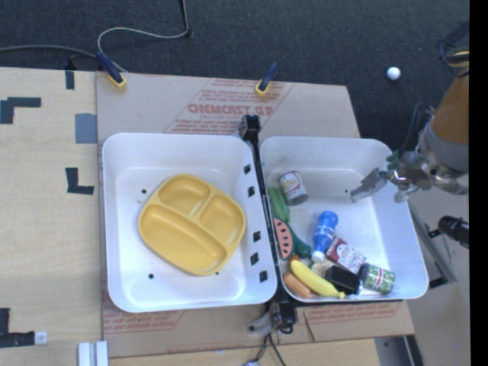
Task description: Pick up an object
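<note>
My gripper (377, 192) hangs over the right side of the right bin (335, 152), its two grey fingers spread apart, open, with nothing between them. The objects lie left of it and nearer the front. A small tin can (291, 187) lies near the bin's left wall. A blue bottle (324, 232) lies in the middle, a watermelon slice (284, 239) and a green piece (277, 204) rest by the divider. At the front lie a banana (313, 278), a red packet (348, 255), a black item (344, 280) and a green can (377, 278).
The left bin (122, 174) holds a yellow divided plate (192, 223). Both bins rest on cardboard (221, 105) held by clamps (266, 81). A cable (145, 33) runs across the dark floor behind. The arm's orange band (460, 109) is at the right edge.
</note>
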